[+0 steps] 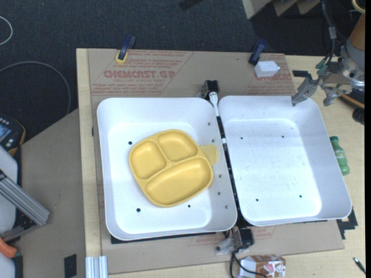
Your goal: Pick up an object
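Observation:
A yellow plate [170, 167] with three compartments lies flat in the left white bin [113, 120], slightly right of the bin's middle. A small yellow tab [210, 153] pokes out from under its right side. My gripper [312, 101] hangs over the far right corner of the right bin [278, 155], well away from the plate. Its two fingers are spread apart, and it is open with nothing between them.
A green object [339, 155] lies on the bench just outside the right bin's right wall. A white block [266, 69] and two clamps [124, 49] sit near the board's far edge. Cables and a small box [264, 266] lie in front of the bins.

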